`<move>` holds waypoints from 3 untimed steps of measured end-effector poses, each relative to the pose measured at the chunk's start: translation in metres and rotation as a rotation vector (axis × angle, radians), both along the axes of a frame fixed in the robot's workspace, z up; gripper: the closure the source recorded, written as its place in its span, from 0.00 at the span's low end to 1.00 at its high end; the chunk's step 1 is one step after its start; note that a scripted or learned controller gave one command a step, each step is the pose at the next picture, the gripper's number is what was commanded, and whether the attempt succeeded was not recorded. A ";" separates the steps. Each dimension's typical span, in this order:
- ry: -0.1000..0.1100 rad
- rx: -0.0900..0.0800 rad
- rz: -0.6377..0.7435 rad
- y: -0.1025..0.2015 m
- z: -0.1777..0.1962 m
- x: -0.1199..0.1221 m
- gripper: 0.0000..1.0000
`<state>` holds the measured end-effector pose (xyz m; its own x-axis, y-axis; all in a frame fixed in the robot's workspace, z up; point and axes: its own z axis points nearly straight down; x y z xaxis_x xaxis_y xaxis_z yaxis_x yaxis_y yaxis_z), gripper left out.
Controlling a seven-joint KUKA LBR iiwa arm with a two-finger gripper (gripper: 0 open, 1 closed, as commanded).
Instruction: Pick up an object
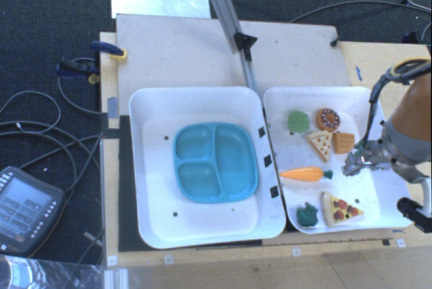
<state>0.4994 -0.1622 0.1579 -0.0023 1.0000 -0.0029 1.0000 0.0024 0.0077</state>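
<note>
The right bin [283,100] holds several toy foods: a green bumpy ball [298,121], a chocolate donut [329,119], a tan wedge [320,144], an orange square cracker [343,142], a carrot [304,174], a dark green piece [308,214] and a pizza slice [342,208]. My gripper [356,164] hangs over the right part of this bin, just right of the carrot's green tip and below the cracker. It is small and partly hidden under the wrist. Nothing shows in its grasp.
The left bin [150,112] carries a blue divided plate [216,161]. A slanted metal pole [226,4] crosses above the seam between the bins. Cables and a handheld pendant [23,203] lie on the floor at the left.
</note>
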 end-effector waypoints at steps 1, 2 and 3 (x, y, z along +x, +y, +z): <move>-0.002 -0.001 0.003 -0.010 0.060 0.001 1.00; 0.004 0.001 0.004 -0.010 0.069 0.003 1.00; 0.003 0.004 0.009 0.044 0.080 0.019 1.00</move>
<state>0.5180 -0.1179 0.2378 -0.0116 0.9999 0.0013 0.9999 0.0116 0.0047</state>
